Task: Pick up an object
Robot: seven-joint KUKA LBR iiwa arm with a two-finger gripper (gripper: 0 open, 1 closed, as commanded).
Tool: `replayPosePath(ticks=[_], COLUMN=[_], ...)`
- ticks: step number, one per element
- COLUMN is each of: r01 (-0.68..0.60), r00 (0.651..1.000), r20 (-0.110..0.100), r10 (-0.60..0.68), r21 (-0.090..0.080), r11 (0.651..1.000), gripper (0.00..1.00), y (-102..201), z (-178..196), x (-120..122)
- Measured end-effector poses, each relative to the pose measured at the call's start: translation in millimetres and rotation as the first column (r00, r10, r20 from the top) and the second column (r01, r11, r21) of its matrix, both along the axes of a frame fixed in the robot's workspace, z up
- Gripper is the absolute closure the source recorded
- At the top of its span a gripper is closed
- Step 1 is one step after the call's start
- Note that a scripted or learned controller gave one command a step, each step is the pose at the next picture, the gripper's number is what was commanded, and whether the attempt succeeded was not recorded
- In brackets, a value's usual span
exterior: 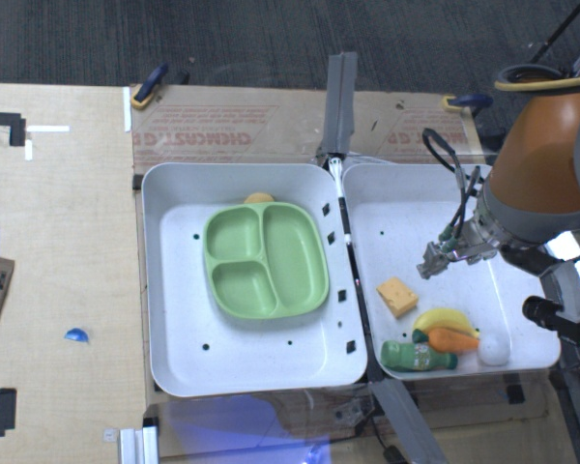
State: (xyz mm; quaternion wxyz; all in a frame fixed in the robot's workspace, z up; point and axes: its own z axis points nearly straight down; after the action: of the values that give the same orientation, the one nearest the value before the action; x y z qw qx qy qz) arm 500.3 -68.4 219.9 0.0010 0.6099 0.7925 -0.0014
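Dark carpet runs along the top of my feed, and below it sits the pale wood counter (58, 259) with a strip of cardboard (232, 124) behind the two white bins; the left bin (174, 356) has a green divided plate (267, 259) lying flat in the middle, with something small and yellowish (259, 198) peeking out just behind its far rim, can't tell what it is; the right bin (387, 211) is where the pickable stuff is, all bunched in the near corner; there's a yellow sponge-like block (397, 298) sitting a bit apart, then a banana (445, 319) with a carrot (452, 339) lying right against it, a green bottle (418, 357) on its side just in front of those, and a whitish ball (493, 349) beside the carrot's right end; my arm (546, 162) comes in from the right and the pincer (435, 262) hangs over the bare middle of the right bin, up and to the right of the yellow block; honestly can't tell how wide it's set from this angle, and I see nothing between its tips.
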Motion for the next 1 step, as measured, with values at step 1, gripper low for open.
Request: replayPosePath(ticks=[1], r01=[0.0], r00=[1.0], r20=[0.0], r10=[0.0], r21=[0.0], r11=[1.0], gripper=[0.0], y=[0.1], z=[0.0], x=[0.0])
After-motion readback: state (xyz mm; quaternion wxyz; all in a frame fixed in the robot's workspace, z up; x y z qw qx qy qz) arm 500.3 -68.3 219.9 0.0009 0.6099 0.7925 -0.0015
